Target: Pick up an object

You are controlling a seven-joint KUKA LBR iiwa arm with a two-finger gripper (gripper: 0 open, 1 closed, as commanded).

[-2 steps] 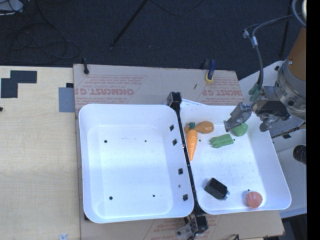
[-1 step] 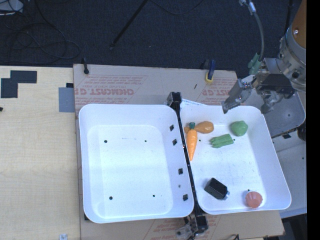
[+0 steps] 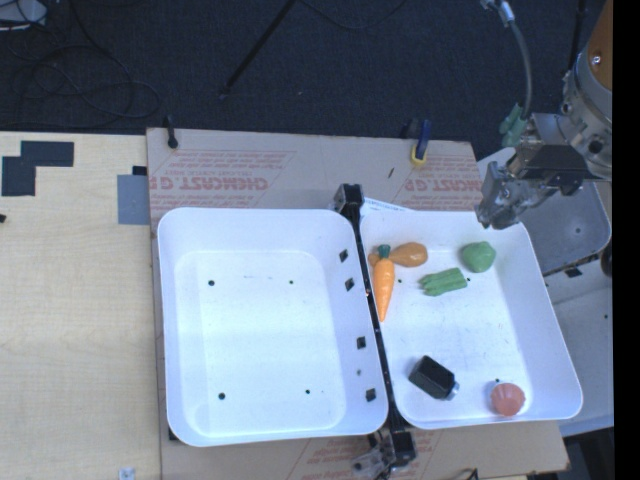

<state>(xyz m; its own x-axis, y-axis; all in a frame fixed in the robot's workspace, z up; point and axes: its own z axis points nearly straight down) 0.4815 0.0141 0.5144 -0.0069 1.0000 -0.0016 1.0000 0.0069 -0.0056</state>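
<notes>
Gripper (image 3: 497,211) hangs over the right white bin's (image 3: 545,298) far-right corner; can't tell if the fingers are released or clenched. Nearest target: round green lump (image 3: 478,256), just near-left of it. Best drop straight down, centred, clear of the bin wall and the flat green piece (image 3: 443,282).

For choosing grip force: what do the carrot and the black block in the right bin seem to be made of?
Carrot: probably moulded plastic, smooth with uniform orange colour and a green top. Black block: unclear, perhaps plastic or rubber; it looks matte with no clear shine.
</notes>
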